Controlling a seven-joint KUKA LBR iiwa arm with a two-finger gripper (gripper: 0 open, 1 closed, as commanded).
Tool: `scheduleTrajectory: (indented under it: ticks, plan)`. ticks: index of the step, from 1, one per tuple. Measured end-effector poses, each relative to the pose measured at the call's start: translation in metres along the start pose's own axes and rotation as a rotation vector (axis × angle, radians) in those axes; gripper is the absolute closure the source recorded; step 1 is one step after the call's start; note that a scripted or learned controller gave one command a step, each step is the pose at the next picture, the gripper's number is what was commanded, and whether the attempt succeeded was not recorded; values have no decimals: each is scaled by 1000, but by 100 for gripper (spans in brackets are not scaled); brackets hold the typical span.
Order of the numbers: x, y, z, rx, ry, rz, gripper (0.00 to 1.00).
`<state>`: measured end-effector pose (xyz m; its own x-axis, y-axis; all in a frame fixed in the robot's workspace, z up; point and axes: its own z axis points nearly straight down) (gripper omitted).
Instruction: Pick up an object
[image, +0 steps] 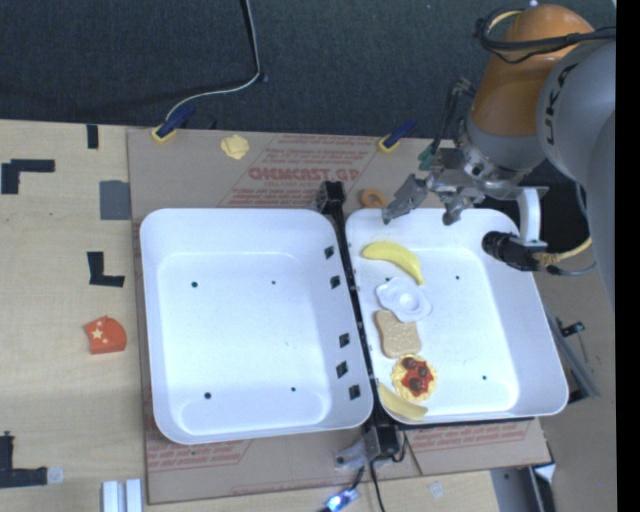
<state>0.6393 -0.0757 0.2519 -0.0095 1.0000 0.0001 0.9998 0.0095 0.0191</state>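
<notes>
Above the far edge of the right bin (520, 330) hangs the gripper (428, 203), its two dark fingers (400, 200) spread wide with nothing between them. Orange-banded, the arm (530, 80) reaches in from the right.

Nearest to the jaws lies the banana (394, 259), yellow and curved, in the right bin just below and a little left of the open fingers, apart from them. Down the bin's left side from the banana come a white egg (402, 299), a slice of toast (398, 334), a small pizza (414, 376) with red topping, and a pale yellow slice (400, 404) against the near wall. Egg and toast touch; pizza overlaps the yellow slice.

Beside it, the left bin (170, 300) shows black dots on its floor. Both bins rest on a cardboard sheet (290, 175) printed in red "CHEMCAST GP"; smaller print below it is too faint to read. On the sheet sits a yellow lump (235, 147); a red piece (106, 335) lies on the bench at left.
</notes>
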Motion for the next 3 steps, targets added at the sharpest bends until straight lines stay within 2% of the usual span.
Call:
scheduleTrajectory:
  ticks: [1,2,3]
  plan:
    - [-41,22,157,31,-2,11,0]
    - [-50,-46,167,23,-1,11,0]
    - [-8,-6,-6,0,-2,3,0]
